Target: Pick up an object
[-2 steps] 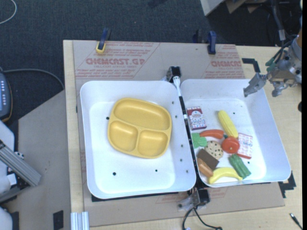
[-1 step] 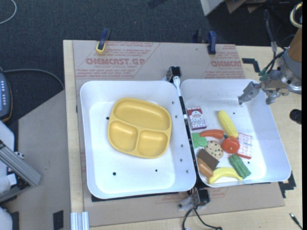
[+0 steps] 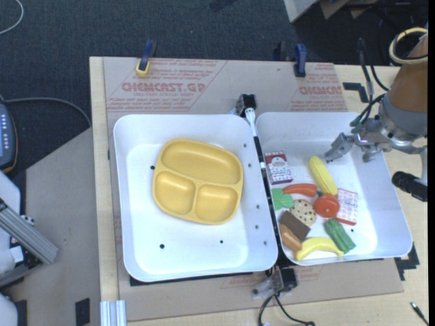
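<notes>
The grey arm [image 3: 408,107] comes in from the right edge, its orange band high at the far right, and its gripper [image 3: 340,148] hangs over the far part of the right bin [image 3: 391,209] with the fingers [image 3: 335,151] reaching left toward the bin's middle; they look slightly spread and hold nothing, though the gap is small and hard to read. Just near of the tips lies a yellow corn cob [image 3: 322,175] — the closest toy to the gripper, apart from it. The toys crowd the near-left part of that bin: one small red-and-white box [image 3: 277,168] against the left wall, one orange carrot [image 3: 300,189], one red tomato [image 3: 327,206], one red-and-white packet [image 3: 347,206], one cookie [image 3: 306,212], one brown chocolate piece [image 3: 294,224], one green cucumber [image 3: 338,236] and one yellow banana [image 3: 317,248] at the near rim. The right and far parts of this bin are bare white floor, which leaves room around the fingers. The left bin [image 3: 136,182] holds one yellow divided plate [image 3: 197,180] with three compartments, bare floor all round it. Both bins sit side by side, touching, on the brown worktop [image 3: 177,83], with two clamps at its far edge — one yellow [image 3: 144,63], one blue [image 3: 299,60].
</notes>
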`<control>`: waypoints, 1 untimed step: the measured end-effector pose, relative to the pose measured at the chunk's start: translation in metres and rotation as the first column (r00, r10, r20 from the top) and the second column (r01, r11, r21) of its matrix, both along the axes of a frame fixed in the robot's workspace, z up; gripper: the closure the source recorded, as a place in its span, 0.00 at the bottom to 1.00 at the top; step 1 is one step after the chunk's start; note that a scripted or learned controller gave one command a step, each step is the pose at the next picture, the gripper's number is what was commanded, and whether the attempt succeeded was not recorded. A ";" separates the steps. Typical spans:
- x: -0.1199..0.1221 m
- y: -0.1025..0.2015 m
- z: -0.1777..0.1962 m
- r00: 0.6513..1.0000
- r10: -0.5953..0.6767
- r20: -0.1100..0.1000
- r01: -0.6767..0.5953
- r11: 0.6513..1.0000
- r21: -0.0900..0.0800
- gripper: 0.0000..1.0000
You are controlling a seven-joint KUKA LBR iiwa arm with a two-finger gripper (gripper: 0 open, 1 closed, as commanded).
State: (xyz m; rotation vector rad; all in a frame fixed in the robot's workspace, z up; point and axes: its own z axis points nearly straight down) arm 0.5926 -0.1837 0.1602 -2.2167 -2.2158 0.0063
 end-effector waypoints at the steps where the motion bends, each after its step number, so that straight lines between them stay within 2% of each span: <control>1: 0.001 0.002 -0.043 1.000 0.000 0.001 0.000 1.000 0.000 0.00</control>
